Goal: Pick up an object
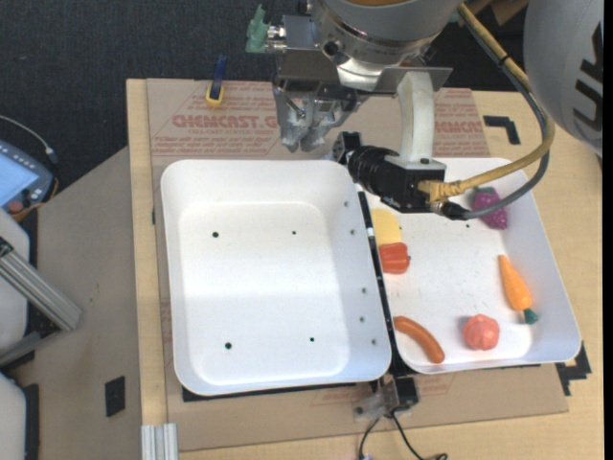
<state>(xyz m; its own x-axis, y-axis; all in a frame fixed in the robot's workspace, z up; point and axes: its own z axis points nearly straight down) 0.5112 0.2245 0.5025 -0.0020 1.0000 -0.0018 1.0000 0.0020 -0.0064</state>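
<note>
Several toy foods lie in the right bin [560,329]. A yellow piece [386,225] and a red-orange pepper [394,258] sit against its left wall. An orange sausage [419,339] and a pink-red strawberry [482,332] rest near the front edge. A carrot [515,287] lies at the right and a purple bunch of grapes [492,208] at the back. My gripper [307,130] hangs over the far rim of the left bin [174,257], apart from all the foods, with nothing visible in it.
A black fitting with a tan cable [395,177] juts over the back of the divider between the bins. A small blue and yellow clip [216,83] stands on the cardboard sheet at the back left. The arm's big body covers the top middle.
</note>
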